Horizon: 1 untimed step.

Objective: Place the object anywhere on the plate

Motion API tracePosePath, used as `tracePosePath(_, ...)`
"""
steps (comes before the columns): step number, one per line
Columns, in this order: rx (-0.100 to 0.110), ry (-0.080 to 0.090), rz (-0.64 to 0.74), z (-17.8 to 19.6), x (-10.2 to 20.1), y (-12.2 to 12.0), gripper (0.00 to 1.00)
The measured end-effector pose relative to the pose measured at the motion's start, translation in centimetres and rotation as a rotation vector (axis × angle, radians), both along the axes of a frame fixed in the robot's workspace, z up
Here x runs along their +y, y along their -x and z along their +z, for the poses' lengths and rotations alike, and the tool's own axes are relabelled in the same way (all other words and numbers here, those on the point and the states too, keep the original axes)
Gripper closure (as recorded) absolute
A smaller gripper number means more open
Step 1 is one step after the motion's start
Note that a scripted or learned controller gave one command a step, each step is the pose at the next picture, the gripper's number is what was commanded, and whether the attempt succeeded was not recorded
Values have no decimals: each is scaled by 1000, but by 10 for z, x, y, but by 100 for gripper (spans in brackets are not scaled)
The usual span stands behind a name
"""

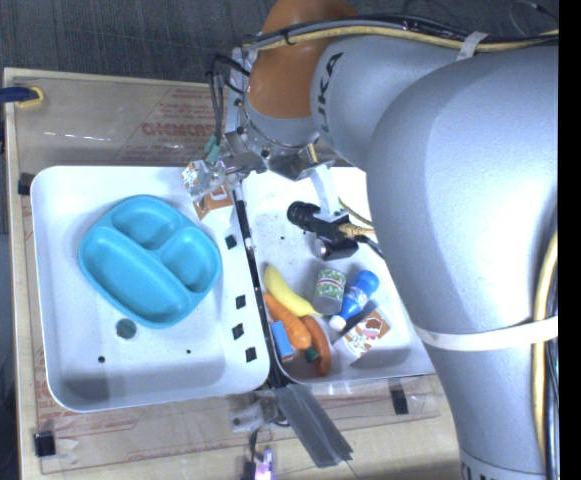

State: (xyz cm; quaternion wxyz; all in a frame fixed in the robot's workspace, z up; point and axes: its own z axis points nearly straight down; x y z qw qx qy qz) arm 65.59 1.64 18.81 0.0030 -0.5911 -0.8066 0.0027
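Observation:
The blue divided plate (150, 258) lies in the left bin (70, 368), towards its upper middle. My gripper (202, 181) hangs over the left bin's far right corner, just up and right of the plate. It is shut on a small brown and orange object (213, 205) that hangs at its fingertips beside the wall between the bins. The object is apart from the plate's rim.
The right bin (395, 353) holds a yellow banana (284, 293), an orange carrot (308, 336), a blue block (283, 341), a green can (330, 290), a blue bottle (360, 293) and a red-and-white carton (365, 333). The arm's big grey body covers the view's right side.

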Motion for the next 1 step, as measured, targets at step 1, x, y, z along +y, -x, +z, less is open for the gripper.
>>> tracePosePath(1,-1,0,0,0,0,0,0)
